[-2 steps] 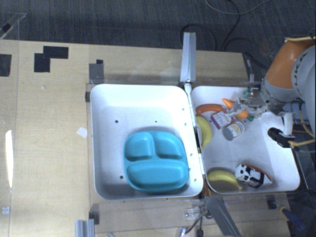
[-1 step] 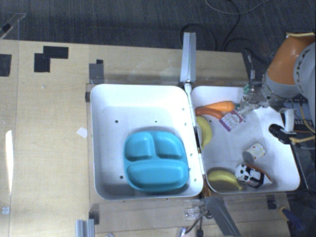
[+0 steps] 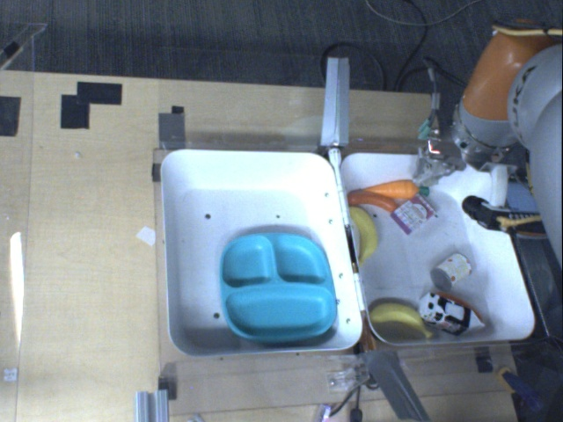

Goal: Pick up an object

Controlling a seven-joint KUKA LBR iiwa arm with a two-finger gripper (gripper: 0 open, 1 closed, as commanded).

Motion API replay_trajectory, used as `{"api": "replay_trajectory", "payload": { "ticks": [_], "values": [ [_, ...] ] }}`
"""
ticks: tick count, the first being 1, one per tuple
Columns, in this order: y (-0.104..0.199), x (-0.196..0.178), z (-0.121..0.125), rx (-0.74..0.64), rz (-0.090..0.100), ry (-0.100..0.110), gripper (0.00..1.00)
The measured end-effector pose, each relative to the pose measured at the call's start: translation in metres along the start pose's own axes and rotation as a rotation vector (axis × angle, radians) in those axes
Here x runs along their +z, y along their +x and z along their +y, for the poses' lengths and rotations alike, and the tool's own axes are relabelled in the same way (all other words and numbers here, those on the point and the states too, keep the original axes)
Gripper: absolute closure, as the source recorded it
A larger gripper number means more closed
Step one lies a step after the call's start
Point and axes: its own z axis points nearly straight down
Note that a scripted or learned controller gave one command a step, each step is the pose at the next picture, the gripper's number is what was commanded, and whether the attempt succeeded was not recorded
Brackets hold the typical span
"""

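Since our two-finger metal gripper (image 3: 429,167) hangs over the far edge of the right shallow white plastic bin (image 3: 519,275), we judge the nearest candidate to be the tapered orange carrot (image 3: 385,192), just to its left and slightly nearer us, long axis roughly left-right. Smooth and firm, it touches a small crinkly purple packet (image 3: 412,214). We cannot tell the gripper's state.

Black tape patches (image 3: 91,102) and cables (image 3: 422,11) lie beyond the bins.
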Motion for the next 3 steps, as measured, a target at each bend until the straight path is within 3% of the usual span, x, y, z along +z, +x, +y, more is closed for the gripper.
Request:
{"api": "replay_trajectory", "payload": {
  "ticks": [1,2,3],
  "values": [
    [-0.001,-0.084,-0.055,-0.221,0.000,0.000,1.00],
    [-0.001,-0.084,-0.055,-0.221,0.000,0.000,0.00],
    [0.000,-0.096,-0.053,-0.226,0.000,-0.007,1.00]
  ]
}}
